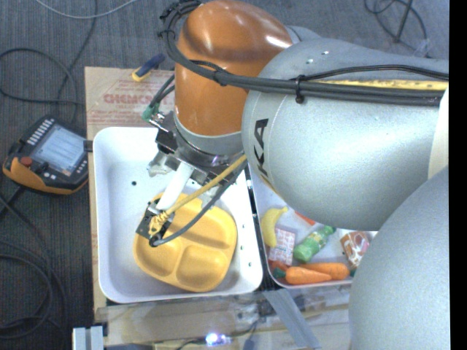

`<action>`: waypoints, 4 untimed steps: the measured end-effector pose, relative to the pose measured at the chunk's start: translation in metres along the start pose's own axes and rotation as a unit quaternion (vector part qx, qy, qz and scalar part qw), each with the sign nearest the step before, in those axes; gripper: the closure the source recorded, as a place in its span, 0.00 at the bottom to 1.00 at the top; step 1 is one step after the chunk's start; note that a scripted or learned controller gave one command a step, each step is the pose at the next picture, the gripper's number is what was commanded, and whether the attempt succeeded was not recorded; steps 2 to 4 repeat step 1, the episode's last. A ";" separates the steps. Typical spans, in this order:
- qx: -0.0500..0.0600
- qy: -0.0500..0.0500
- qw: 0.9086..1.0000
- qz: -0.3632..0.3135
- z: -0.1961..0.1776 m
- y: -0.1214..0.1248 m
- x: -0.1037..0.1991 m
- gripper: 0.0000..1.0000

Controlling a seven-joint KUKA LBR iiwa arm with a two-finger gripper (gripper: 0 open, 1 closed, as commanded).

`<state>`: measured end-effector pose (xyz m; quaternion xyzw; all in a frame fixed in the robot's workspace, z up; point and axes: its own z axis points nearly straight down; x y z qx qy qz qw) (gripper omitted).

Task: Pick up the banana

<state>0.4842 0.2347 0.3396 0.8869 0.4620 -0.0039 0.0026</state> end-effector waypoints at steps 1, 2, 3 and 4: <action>0.000 0.000 1.000 0.000 0.000 0.000 0.000 0.00; 0.000 0.000 1.000 0.000 0.000 0.000 0.000 0.00; 0.000 0.000 1.000 0.000 0.000 0.000 0.000 0.00; 0.000 0.000 1.000 0.000 0.000 0.000 0.000 0.00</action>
